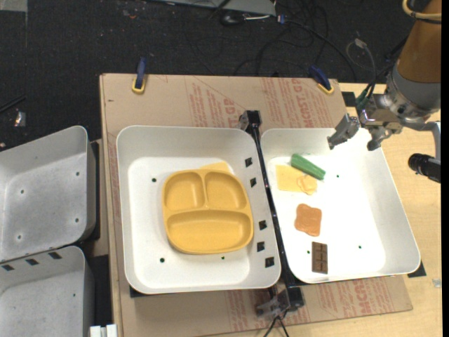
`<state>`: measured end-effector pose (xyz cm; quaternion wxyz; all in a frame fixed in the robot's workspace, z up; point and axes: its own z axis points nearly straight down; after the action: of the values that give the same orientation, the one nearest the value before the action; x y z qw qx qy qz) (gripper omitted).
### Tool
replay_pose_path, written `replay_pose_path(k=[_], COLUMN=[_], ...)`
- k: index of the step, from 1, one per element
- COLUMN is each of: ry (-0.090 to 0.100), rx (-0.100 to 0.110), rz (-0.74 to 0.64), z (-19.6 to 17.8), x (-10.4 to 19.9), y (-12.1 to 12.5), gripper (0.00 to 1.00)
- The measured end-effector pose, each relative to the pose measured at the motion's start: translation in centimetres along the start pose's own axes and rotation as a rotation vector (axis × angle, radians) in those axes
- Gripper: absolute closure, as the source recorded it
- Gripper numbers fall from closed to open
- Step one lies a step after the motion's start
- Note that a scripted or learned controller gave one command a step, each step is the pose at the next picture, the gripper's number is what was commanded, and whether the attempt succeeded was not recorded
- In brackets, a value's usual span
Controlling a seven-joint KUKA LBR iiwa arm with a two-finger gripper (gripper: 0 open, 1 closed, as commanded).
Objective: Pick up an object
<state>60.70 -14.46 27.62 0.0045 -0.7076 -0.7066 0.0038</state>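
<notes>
while the arm leans in from the right, i see its orange band high at the corner and the gripper hanging over the far rim of the right bin, fingers spread wide with nothing between them. the green block lies just left of and nearer than the gripper, resting partly on a pale yellow slice. nearer still sit an orange piece and a brown chocolate bar, each apart from the others. all four things keep to the bin's left half, so its right half is bare white floor. the left bin holds a yellow divided plate.
</notes>
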Motion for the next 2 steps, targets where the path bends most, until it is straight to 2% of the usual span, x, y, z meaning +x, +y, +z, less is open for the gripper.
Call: replay_pose_path(k=[1, 2], ry=[-0.002, -0.001], rx=[-0.011, -0.006], rz=[-0.002, 0.001], z=[-0.7, 5.3], x=[0.0, -0.5], y=[0.2, -0.5], gripper=[0.00, 0.00])
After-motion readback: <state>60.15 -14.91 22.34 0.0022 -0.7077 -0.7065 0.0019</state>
